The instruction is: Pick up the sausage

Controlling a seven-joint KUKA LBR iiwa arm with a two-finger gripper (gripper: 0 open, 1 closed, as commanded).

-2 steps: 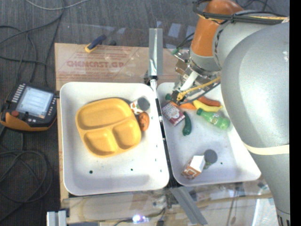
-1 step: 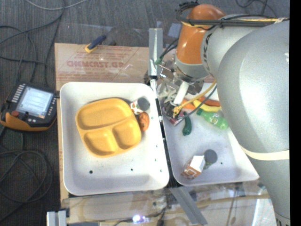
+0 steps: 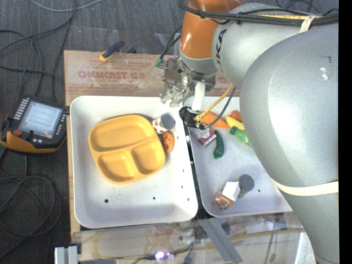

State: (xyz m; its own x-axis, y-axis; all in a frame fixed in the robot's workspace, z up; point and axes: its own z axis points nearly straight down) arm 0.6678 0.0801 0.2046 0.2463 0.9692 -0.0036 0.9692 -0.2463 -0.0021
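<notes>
Fingers [image 3: 175, 96] of pale metal hang over the far rim of the left bin [image 3: 82, 202], apart, with nothing between them. Just beside them, toward the near side, the sausage [image 3: 168, 141] lies in the left bin, a small rounded orange-brown piece touching the right edge of a glossy yellow three-compartment plate [image 3: 126, 147]. The right bin [image 3: 258, 199] holds a green pepper-shaped toy [image 3: 219, 146] and a small carton [image 3: 226, 194]. Behind the bins, red print on brown cardboard [image 3: 110, 73] is too faint to read surely.
</notes>
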